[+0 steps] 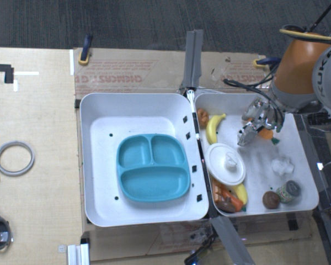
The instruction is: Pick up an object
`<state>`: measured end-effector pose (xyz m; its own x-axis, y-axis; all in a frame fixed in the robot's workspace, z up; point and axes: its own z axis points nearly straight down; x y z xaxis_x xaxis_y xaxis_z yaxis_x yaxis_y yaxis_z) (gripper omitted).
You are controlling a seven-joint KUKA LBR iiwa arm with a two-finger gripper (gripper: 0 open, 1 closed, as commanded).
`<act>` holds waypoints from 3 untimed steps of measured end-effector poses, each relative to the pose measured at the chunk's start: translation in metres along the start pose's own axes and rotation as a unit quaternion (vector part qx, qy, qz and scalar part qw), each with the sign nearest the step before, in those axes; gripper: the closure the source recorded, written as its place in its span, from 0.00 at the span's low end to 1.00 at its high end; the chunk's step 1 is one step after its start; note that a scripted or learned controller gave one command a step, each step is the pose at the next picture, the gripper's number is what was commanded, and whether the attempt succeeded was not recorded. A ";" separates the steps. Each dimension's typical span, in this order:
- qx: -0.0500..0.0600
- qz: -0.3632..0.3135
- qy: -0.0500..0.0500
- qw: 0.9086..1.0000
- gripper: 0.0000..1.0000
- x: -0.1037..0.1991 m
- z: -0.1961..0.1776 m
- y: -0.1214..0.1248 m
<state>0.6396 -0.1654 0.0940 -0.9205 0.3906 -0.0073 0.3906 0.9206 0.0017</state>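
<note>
Orange object (266, 132), small, partly hidden, sits in the right bin (304, 148) at the fingertips of the metal gripper (252, 130). Cannot tell finger opening or grip. Nearby: curved yellow banana (213, 127), round white lid (225, 163). Left bin holds a teal divided plate (153, 167).

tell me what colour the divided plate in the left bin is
Teal blue, plain; the plate is clearest in the camera view.

Glossy plastic teal plate (153, 168), smooth white bins (94, 148)
</note>
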 end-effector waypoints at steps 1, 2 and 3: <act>0.000 0.089 0.001 0.996 0.00 0.009 0.001 0.039; 0.001 0.175 0.002 0.985 0.00 0.034 0.001 0.048; 0.002 0.299 0.001 0.954 0.00 0.016 0.001 0.069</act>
<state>0.6521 -0.0954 0.0927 -0.5326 0.8464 -0.0035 0.8464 0.5326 0.0012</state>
